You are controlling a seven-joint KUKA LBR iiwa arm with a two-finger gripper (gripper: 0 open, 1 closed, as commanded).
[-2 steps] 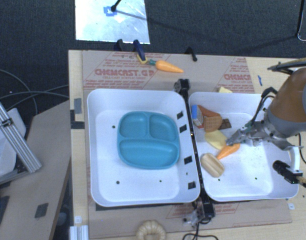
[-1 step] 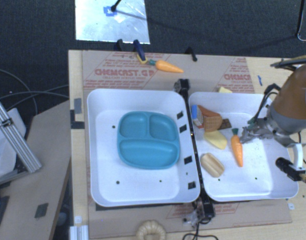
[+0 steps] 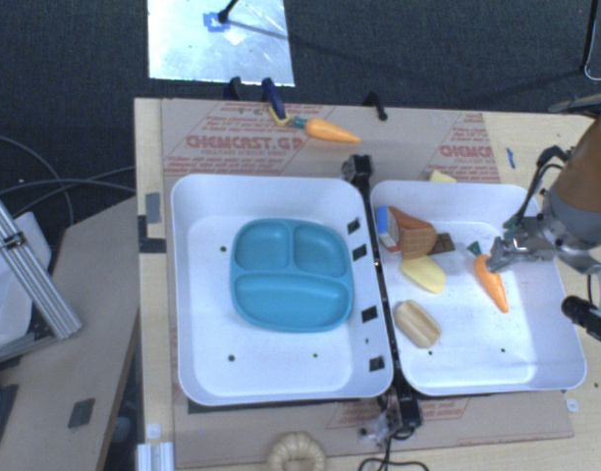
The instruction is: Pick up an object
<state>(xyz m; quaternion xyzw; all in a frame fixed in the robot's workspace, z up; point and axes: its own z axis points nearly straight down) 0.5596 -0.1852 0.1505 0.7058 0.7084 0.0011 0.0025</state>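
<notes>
**Gripper at carrot top, grasp unconfirmed**

Cardboard-covered bench (image 3: 232, 130) carries two white bins. Left bin (image 3: 197, 214) holds a blue divided plate (image 3: 289, 273). Right bin (image 3: 536, 361) holds a carrot (image 3: 493, 285), a yellow piece (image 3: 424, 273), a bread roll (image 3: 416, 323) and a brown wedge (image 3: 411, 232). Gripper (image 3: 505, 253) sits low at the carrot's green end, apparently positioned for a grasp. Whether it pinches anything cannot be told; the wrist hides contact.

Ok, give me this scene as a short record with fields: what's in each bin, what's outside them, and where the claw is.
left bin: blue plate
right bin: carrot, yellow piece, bread roll, brown block
outside bins: second carrot on the board behind
claw: over right bin, at carrot's top end
grip: cannot tell
</notes>
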